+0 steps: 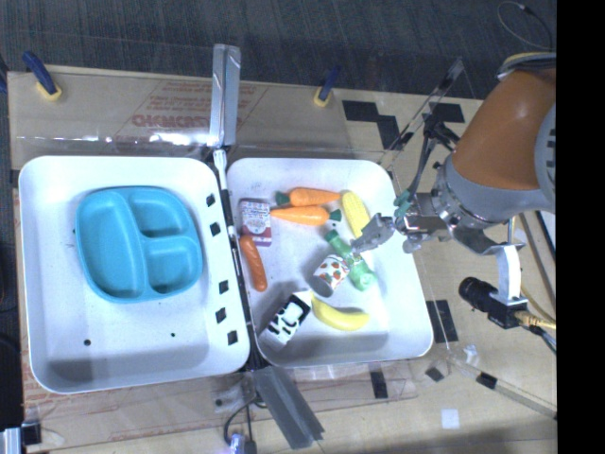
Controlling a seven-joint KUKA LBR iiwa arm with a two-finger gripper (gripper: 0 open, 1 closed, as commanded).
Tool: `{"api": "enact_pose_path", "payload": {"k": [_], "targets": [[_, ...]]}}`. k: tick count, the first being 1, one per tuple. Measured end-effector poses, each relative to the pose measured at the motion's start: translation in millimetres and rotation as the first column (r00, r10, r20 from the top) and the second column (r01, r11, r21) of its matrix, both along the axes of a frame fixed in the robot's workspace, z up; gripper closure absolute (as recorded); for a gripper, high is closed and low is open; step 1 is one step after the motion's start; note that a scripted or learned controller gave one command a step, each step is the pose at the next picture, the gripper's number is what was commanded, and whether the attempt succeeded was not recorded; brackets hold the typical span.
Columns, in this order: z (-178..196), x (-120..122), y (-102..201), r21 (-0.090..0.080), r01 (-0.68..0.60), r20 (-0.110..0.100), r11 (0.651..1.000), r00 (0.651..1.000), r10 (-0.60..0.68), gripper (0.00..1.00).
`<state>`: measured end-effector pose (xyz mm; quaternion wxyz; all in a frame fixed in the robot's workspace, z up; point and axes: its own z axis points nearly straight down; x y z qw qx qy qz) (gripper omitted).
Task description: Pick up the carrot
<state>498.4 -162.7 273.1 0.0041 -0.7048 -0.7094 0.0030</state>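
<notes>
Carrot (300, 215) lies in right bin (402, 334), claw (371, 235) just beside

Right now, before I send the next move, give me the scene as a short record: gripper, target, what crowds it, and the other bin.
gripper: gripper hangs low over the right bin, near its right side
finger state: cannot tell
target: two carrots lying side by side near the back of the right bin
held: nothing seen between the fingers
near target: yellow corn just right of the carrots; small can to their left
also in right bin: sausage, banana, strawberry carton
left bin: blue divided plate
</notes>
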Motion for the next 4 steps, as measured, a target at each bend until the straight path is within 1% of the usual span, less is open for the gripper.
{"api": "enact_pose_path", "payload": {"k": [1, 2, 3, 4], "targets": [[-115, 61, 12, 0.001, -0.069, -0.001, 0.998, 0.998, 0.069, 0.0], [-168, 133, 1, -0.001, -0.151, 0.008, 0.988, 0.988, 0.151, 0.0], [-158, 132, 1, 0.0, -0.154, -0.001, 0.988, 0.988, 0.154, 1.0], [-158, 132, 1, 0.0, -0.154, -0.001, 0.988, 0.988, 0.154, 0.0]]}}
